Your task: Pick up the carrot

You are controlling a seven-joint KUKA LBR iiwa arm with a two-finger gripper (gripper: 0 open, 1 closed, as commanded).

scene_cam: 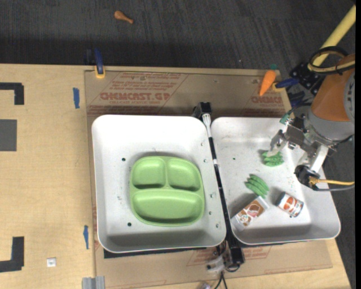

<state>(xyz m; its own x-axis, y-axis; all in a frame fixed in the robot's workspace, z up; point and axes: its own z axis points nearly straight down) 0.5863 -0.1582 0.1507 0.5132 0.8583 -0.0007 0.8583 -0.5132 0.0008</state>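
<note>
Brown cardboard bears a tapered orange carrot (267, 82).

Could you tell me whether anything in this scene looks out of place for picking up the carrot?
Yes. The carrot lies outside both bins, on the brown board beyond the right bin, while the gripper sits low inside that bin by a green item. A small orange object also lies on the dark floor.

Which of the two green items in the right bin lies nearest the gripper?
The green item by the gripper, further back; the other green piece lies nearer the cans.
</note>
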